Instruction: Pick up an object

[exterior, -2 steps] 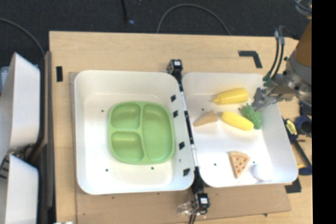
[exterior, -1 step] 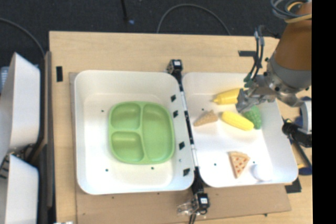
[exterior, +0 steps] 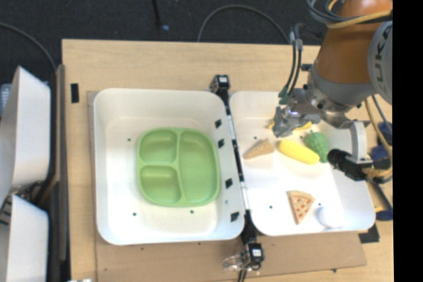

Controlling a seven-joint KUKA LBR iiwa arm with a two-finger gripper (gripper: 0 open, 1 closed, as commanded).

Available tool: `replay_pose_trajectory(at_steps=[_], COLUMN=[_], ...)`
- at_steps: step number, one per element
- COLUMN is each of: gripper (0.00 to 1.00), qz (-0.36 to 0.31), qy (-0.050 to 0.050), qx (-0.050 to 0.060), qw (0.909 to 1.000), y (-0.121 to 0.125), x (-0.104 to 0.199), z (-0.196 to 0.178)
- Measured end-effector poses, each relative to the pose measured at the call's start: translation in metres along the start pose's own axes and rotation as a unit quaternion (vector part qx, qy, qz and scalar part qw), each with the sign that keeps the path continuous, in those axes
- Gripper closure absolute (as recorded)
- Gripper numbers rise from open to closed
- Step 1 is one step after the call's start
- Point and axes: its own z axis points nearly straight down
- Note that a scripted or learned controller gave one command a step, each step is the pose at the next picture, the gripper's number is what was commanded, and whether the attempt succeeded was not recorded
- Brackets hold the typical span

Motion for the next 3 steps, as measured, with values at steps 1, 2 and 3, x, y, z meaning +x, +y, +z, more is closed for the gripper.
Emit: replay_pose_trajectory(at_steps=[1, 2, 3], gripper=[1.0, 1.0, 1.0], qz=[0.0, 0.001, 0.001], qy=[0.0, 0.0, -0.001], qx=[0.0, 0.0, 0.0], qw=[1.0, 1.0, 1.0], y=[0.02, 0.025, 0.043], x=[0.057, 0.103, 0.143], z=[0.005, 0.007, 0.021])
